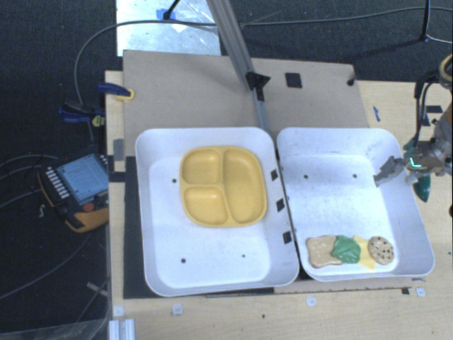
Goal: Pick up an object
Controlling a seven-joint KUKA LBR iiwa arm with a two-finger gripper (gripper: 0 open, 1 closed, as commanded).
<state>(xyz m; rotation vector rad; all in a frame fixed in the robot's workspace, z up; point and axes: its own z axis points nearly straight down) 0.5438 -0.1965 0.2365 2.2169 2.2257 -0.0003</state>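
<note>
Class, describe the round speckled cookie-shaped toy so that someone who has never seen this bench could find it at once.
Start at the right-hand shallow white bin and look along its near edge, where a row of small flat toy foods lies. The round tan cookie-shaped toy with dark specks sits at the right end of that row, beside a pale yellow flat piece. It alone is round and dotted; the green leafy piece and tan toast-shaped piece are plain.

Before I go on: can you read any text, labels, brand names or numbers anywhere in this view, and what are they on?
No readable text anywhere.
Handheld device left of the bench: blue screen and rows of keys, too small and blurred to read.
Yellow divided plate in the left bin: plain, no marking.
Toy food pieces in the right bin: no lettering visible.
Pincer at the right bin's edge: no label legible.
</note>
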